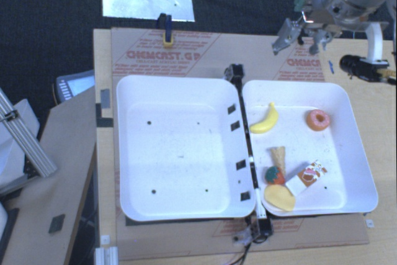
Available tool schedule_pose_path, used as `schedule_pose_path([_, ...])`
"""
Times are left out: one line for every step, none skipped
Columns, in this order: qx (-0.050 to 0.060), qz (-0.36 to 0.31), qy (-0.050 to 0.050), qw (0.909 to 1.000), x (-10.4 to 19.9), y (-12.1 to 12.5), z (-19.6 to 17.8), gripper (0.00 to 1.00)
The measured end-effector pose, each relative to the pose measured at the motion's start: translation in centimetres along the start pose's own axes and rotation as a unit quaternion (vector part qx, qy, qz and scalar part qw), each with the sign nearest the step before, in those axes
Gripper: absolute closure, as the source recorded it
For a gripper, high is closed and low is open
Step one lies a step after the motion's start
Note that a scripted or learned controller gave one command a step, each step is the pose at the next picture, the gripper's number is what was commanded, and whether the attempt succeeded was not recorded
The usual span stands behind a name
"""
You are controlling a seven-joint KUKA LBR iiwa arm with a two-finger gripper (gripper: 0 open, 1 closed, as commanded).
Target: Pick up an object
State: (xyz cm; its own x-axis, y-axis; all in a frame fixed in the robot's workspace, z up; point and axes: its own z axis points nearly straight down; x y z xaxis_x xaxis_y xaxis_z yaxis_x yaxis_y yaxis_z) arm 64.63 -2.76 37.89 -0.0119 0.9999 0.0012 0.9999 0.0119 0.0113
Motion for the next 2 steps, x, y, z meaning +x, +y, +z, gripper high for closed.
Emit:
schedule_pose_path([-0.002,0.001,0.000,1.0000,3.1,-4.7,-11.3,0.00])
schedule_pose_path([0.001,-0.001,0.002,1.0000,10.6,-14.6,-16.2,0.00])
